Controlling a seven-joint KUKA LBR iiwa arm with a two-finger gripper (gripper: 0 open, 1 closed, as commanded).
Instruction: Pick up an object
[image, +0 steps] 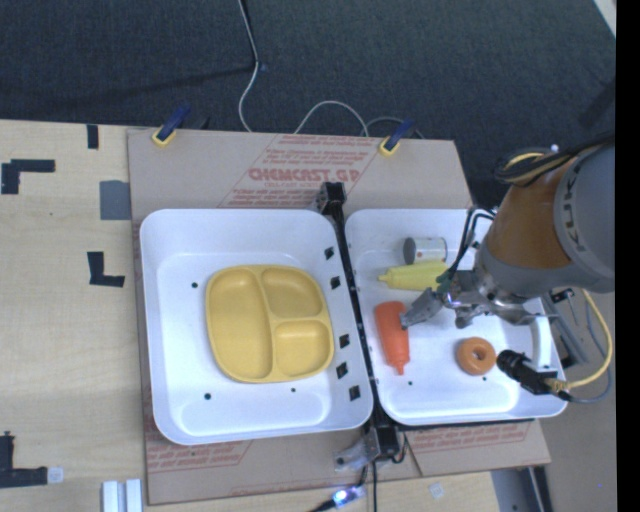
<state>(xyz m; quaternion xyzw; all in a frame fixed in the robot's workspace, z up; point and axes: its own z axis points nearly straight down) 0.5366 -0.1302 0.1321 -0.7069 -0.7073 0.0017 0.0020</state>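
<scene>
Gripper (420, 310) just beside carrot (392, 337), right bin (440, 405)

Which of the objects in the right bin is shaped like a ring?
The orange doughnut, near the bin's front right. The carrot and the yellow corn are long; the grey can is a cylinder.

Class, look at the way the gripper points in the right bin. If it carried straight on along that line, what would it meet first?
The gripper points toward the view's left, and slightly down. The orange carrot-shaped toy lies just ahead, so it would likely be met first, though height above it is unclear from this slant.
</scene>
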